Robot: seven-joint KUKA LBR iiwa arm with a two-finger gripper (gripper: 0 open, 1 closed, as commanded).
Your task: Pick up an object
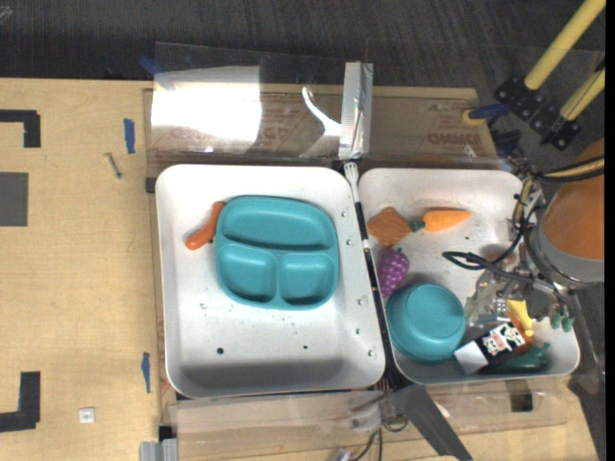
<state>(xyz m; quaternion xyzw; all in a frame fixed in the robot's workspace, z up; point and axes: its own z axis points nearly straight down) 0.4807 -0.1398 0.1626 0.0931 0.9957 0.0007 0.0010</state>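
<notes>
The right bin (452, 182) holds a carrot (444, 220), an orange wedge-shaped toy (388, 227), a purple bunch of grapes (392, 270) and a teal bowl (427, 321). A green thing (534, 358) lies in its near right corner, partly hidden. My gripper (492, 301) hangs low over the right side of this bin, just right of the teal bowl and apart from the carrot. Wires and the wrist hide its tips. In the left bin (183, 286) sits a teal divided plate (277, 250), with a small orange sausage-like toy (203, 229) at its upper left edge.
A clear plastic sheet and a metal bracket (354, 113) stand behind the bins. The wooden bench (67, 257) stretches to the left. Yellow poles with black clamps (548, 75) rise at the upper right. Bare floor of the left bin lies in front of the plate.
</notes>
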